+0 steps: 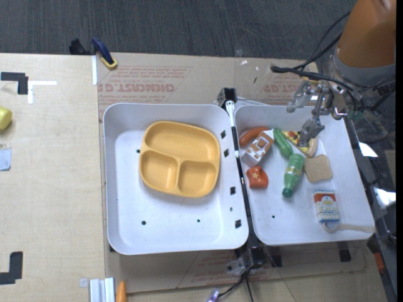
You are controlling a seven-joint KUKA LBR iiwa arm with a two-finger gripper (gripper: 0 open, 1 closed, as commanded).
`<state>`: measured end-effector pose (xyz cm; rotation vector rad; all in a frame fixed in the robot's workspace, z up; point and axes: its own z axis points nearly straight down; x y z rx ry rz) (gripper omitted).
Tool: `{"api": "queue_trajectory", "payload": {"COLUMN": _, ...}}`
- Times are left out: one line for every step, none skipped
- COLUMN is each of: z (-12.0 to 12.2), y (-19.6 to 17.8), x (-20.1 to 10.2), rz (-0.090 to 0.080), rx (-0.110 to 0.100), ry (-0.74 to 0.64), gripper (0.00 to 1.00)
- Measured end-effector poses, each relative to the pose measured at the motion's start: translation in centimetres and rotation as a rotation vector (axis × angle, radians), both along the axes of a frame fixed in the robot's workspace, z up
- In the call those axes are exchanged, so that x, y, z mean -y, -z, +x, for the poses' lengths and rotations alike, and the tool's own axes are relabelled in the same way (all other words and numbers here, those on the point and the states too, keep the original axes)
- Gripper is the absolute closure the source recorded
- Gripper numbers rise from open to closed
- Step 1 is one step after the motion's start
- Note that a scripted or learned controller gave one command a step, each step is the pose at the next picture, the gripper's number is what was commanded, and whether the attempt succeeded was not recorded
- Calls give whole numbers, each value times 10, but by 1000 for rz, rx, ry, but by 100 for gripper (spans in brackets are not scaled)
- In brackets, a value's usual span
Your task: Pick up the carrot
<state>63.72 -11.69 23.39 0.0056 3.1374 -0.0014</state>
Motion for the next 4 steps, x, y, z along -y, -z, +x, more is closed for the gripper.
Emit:
{"api": "queue_trajectory", "payload": {"z": 15, "y": 57, "x": 66, "rz": 0, "rx": 2, "ry": 311, "gripper": 0}}
{"api": "queue_trajectory", "payload": {"z": 12, "y": 98, "x": 48, "rz": 1, "rx": 0, "ry": 445, "gripper": 0}}
{"api": "queue_trajectory", "payload": {"z": -34, "y": 109, "x": 81, "rz": 1, "rx": -1, "ry": 573, "gripper": 0}}
{"api": "queue_trajectory", "payload": {"z": 10, "y": 88, "x": 104, "rz": 1, "rx": 4, "ry": 633, "gripper": 0}}
